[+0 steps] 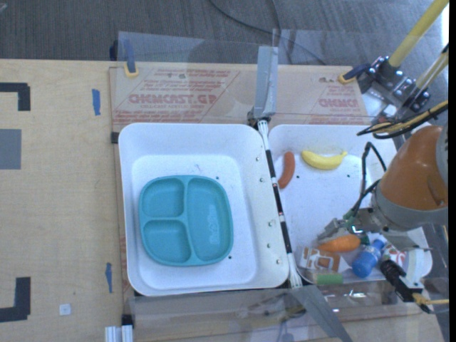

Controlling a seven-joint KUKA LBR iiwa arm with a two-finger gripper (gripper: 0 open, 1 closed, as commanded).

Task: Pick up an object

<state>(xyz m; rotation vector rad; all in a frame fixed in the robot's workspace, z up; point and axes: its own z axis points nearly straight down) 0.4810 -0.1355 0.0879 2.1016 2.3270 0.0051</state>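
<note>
In the right bin (pixel 313 205), my gripper (pixel 342 228) hangs low near the front right corner, just above an orange carrot (pixel 340 244). The carrot lies flat among a cluster of items: a blue bottle (pixel 366 260) to its right, a small printed packet (pixel 318 260) to its left, and a green stick (pixel 330 279) along the front wall. Farther back, a yellow banana (pixel 323 159) and a reddish sausage (pixel 286 169) lie apart from the gripper. The arm's orange band (pixel 420 169) covers the bin's right side.
The left bin (pixel 142 144) holds a teal divided plate (pixel 186 220). A ridge (pixel 274 198) separates the two bins. Cables and a yellow-handled fixture (pixel 399 70) stand behind the right bin. Bare white floor lies in the right bin's middle.
</note>
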